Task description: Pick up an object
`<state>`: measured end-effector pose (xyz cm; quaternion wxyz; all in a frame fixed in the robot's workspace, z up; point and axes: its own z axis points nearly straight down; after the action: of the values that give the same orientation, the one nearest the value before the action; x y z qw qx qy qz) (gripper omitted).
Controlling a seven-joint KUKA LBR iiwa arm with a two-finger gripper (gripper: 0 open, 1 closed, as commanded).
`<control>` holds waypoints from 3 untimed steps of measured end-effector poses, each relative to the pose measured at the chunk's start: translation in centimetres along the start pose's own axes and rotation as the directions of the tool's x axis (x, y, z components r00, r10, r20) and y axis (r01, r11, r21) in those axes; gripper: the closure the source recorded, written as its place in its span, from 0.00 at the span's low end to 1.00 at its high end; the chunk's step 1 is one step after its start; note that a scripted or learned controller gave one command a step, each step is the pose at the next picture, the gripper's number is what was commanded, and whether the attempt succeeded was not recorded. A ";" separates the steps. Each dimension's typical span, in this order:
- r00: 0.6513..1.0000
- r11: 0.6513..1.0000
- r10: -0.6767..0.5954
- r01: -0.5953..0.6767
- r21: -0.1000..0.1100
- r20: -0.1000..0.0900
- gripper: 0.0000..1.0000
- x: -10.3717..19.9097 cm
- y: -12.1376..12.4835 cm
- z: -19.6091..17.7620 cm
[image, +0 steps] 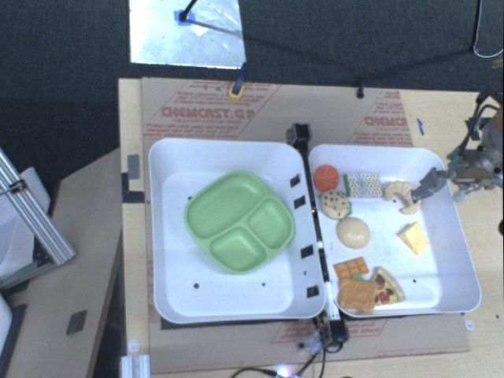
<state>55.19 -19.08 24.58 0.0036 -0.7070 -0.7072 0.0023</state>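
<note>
pizza slice (386,287) lies low in right bin (461,266); croissant (403,194), one of eight foods, beside fingers (429,184), grip state unclear.

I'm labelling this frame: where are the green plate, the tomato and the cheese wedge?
green plate (206,203): camera view, its left rim.
tomato (326,177): camera view, middle of its top.
cheese wedge (414,238): camera view, its upper face.

Red mirrored lettering, seemingly "CHEMCAST GP", repeats across the brown sheet (206,109) under the bins.
</note>
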 end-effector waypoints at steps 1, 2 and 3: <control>1.000 1.000 -0.003 0.003 -0.010 0.003 0.00 0.0 0.2 -0.5; 1.000 1.000 -0.001 0.001 -0.005 0.001 0.00 0.0 0.6 5.7; 1.000 1.000 -0.001 0.001 -0.006 0.000 0.00 0.9 0.0 10.8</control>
<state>55.14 -18.11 13.81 0.0015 -0.7065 -0.7077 0.0005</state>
